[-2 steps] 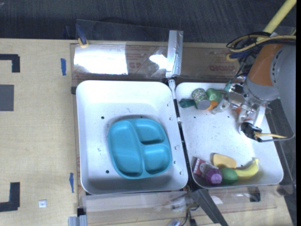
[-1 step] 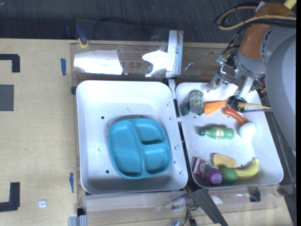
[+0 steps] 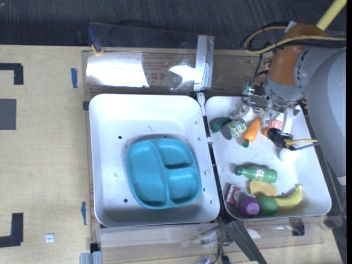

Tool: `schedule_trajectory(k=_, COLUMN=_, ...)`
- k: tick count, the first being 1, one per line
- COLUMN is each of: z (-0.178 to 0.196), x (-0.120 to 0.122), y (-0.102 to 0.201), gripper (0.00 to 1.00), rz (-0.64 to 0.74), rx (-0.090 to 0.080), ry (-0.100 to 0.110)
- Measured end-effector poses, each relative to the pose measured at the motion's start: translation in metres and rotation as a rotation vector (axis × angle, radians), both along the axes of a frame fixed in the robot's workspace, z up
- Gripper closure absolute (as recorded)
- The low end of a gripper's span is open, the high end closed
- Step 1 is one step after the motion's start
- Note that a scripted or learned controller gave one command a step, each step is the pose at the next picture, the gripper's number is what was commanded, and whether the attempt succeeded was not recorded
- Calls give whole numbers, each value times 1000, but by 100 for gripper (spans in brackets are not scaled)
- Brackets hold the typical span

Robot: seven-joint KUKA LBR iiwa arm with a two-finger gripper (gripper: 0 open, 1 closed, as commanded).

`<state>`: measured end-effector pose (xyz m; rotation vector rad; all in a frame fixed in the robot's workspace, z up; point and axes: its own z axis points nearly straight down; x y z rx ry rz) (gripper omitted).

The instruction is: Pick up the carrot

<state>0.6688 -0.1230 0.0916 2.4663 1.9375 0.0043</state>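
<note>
A pale wooden table (image 3: 44, 164) carries two shallow white plastic bins side by side. The left bin (image 3: 110, 120) holds a turquoise plastic tray with three compartments (image 3: 163, 172), lying flat near its middle.

In the right bin (image 3: 311, 164), the upper part holds a dark green rounded object (image 3: 219, 124) close to the dividing wall, with a small round green-and-white patterned item (image 3: 237, 128) touching its right side. Just right of that lies the small orange carrot (image 3: 251, 131), tilted, its green tip pointing down and left. Lower down, a green plastic bottle with a white label (image 3: 257, 174) lies on its side. Below it sit a yellow block-like piece (image 3: 263, 188), a purple grape-like toy (image 3: 250, 205), a green rounded toy (image 3: 268, 204) and a yellow banana (image 3: 290, 198), clustered along the near wall.

The claw (image 3: 269, 117) of the grey arm hangs over the bin's upper right area, just beside and above the carrot's thick end. Whether it is apart or together cannot be told.
</note>
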Motion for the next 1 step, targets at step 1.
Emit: schedule_trajectory(k=1, z=-5, x=-39, y=-31, gripper=0, rz=73, rx=1, ry=5)
